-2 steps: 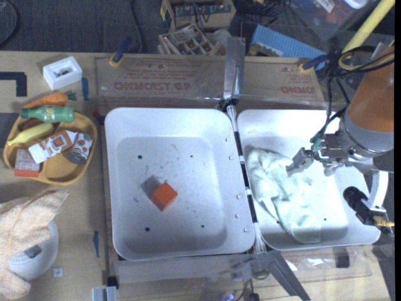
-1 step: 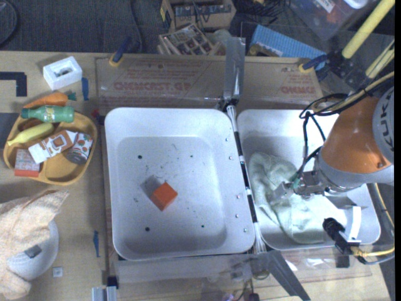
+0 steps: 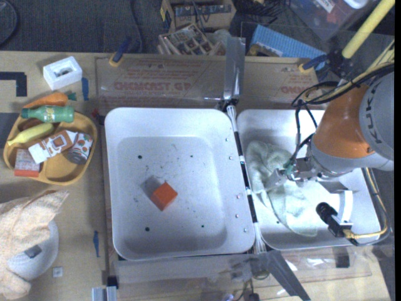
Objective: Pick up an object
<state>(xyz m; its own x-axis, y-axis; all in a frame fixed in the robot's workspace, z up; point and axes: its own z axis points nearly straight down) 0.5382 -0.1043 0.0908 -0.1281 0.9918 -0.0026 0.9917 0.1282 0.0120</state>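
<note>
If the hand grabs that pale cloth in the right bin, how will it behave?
The cloth lies crumpled in folds, so it is probably floppy and would drape. It looks thin, likely light. A pinch may lift just one fold.

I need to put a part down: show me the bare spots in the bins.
The left bin is mostly bare floor all around the orange block near its middle. The right bin is crowded: a pale cloth fills its left half, with the gripper on it.
</note>
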